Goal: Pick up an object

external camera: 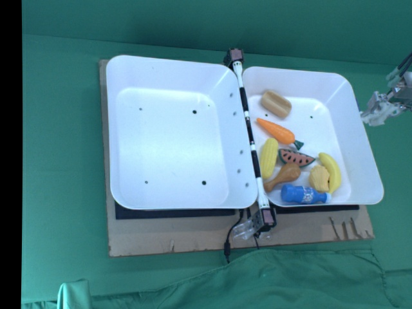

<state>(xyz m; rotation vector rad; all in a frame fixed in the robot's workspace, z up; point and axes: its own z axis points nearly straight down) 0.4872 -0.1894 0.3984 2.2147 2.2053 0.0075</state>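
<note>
At the right edge of the view, outside the right bin and beside its far right rim: the claw, pale grey, well apart from every toy; cannot tell whether its tips are apart or together, too small and blurred. Nothing visible between them.

In the right bin, a cluster of toy foods. Toward the far side, a tan bread roll. Just nearer, an orange carrot, lying at a slant. Below that, a watermelon slice, with a yellow corn cob just beside it on the left, close to the divider. Nearer still, a brown drumstick, angled toward the near left corner. Along the near wall, a blue bottle on its side. To the right, a yellow banana touching a small yellow lumpy item.

On the left, a second white bin, resting with the first on a brown board over the green counter.
</note>
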